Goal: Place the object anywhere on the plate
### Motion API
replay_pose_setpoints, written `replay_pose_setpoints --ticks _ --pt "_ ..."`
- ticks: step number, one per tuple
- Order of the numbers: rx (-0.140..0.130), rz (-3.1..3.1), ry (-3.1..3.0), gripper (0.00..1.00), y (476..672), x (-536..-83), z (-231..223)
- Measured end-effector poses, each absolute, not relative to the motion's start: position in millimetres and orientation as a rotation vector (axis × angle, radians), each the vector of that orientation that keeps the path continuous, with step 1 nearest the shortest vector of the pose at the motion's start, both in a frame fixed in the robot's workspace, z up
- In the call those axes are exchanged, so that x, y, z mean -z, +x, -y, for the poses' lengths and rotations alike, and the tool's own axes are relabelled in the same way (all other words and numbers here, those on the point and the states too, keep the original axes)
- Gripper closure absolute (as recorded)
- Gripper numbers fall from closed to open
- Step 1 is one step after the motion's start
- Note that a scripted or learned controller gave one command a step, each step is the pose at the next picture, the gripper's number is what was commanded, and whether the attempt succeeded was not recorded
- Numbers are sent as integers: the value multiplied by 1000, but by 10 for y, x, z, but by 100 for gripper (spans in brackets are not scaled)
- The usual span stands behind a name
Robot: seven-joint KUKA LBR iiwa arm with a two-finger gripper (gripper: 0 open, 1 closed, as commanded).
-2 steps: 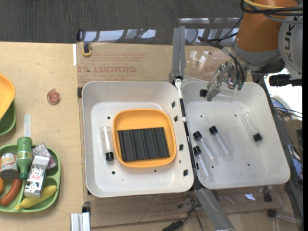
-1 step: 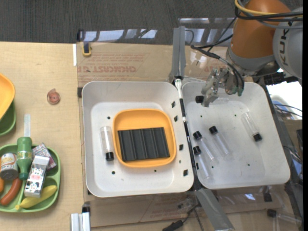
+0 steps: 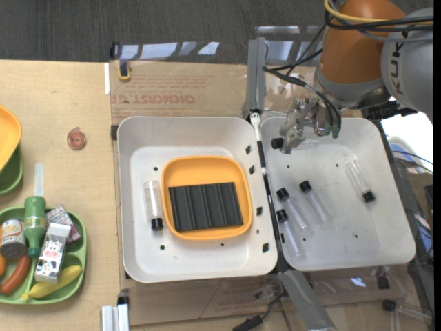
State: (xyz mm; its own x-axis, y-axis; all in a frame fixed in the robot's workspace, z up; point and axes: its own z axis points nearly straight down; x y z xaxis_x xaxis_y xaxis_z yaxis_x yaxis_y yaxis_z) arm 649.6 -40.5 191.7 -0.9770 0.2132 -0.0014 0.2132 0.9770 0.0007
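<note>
One gripper [image 3: 311, 125] at the end of the grey arm [image 3: 413, 61], hanging over the far left part of the right bin [image 3: 344, 243], below the orange band [image 3: 358, 26]. Open or closed: cannot tell, because of dark metal parts and cables crowded together at that place. Nothing clearly seen in its grasp. Just beside it, toward the left wall of the bin, a small black cap [image 3: 277, 143]. Further out on the floor of the same bin, four clear tubes with black caps: one near the right side [image 3: 357, 176], lying at a slant, and three closer to the left wall, the first [image 3: 315, 202], the second [image 3: 295, 212] and the third [image 3: 289, 236], all lying flat and near each other. In the left bin [image 3: 131, 185], a yellow plate [image 3: 207, 167] about in the middle, with a black ribbed insert [image 3: 207, 205] on it. Lying just beside the left edge of the plate, on the white floor and not on the plate, one more clear tube [image 3: 151, 197], black cap toward the near side. Behind both bins, a sheet of brown cardboard [image 3: 179, 95]. Well apart to the left, on the wooden table [image 3: 76, 185], a green tray [image 3: 74, 267] with toy food and a small green bottle [image 3: 34, 223], also a small pink piece [image 3: 76, 139] lying alone.
</note>
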Motion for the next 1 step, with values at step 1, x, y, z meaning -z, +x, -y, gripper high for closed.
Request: replay_pose_setpoints --ticks 1 --pt "-2 -3138 -3 100 6513 -1923 240"
